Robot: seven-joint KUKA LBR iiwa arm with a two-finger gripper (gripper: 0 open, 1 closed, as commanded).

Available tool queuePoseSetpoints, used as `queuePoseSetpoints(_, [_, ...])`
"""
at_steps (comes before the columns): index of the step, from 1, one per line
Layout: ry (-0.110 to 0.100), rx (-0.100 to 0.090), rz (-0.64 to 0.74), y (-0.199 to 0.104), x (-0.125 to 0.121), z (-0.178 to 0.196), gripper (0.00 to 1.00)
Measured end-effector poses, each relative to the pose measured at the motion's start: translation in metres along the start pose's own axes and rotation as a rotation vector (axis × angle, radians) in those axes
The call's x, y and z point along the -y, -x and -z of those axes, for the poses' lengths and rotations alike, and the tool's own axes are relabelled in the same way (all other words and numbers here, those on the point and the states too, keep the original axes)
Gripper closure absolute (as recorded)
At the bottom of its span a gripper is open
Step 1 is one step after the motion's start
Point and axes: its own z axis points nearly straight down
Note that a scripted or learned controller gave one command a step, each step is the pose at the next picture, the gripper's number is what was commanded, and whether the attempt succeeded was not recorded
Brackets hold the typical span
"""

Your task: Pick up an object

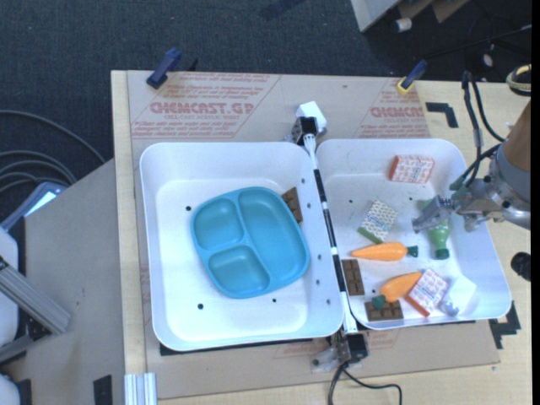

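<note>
- A small green plastic bottle (440, 240) stands or leans in the right white bin (487, 251), its long axis roughly up-down in the camera view, though its cap end is hard to make out.
- The metal two-finger gripper (432, 216) hovers just above the bottle; whether its fingers are open or closed cannot be told.
- Left of the bottle lies a smooth orange plastic carrot (381, 251), tip pointing left.
- Farther left, a glossy blue sectioned plate (248, 240) sits in the left white bin (169, 226).

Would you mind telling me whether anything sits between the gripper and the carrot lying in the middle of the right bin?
Nothing visible blocks it. The gripper hangs just above the green bottle, which lies beside the carrot's leafy end, not across the carrot's body.
</note>
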Motion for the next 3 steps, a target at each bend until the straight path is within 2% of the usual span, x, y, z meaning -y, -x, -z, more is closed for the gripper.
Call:
queuePoseSetpoints(1, [0.000, 0.000, 0.001, -0.003, -0.081, -0.078, 0.00])
queuePoseSetpoints(2, [-0.003, -0.001, 0.000, -0.049, -0.066, -0.137, 0.00])
queuePoseSetpoints(3, [-0.003, -0.001, -0.001, -0.048, -0.034, -0.136, 0.00])
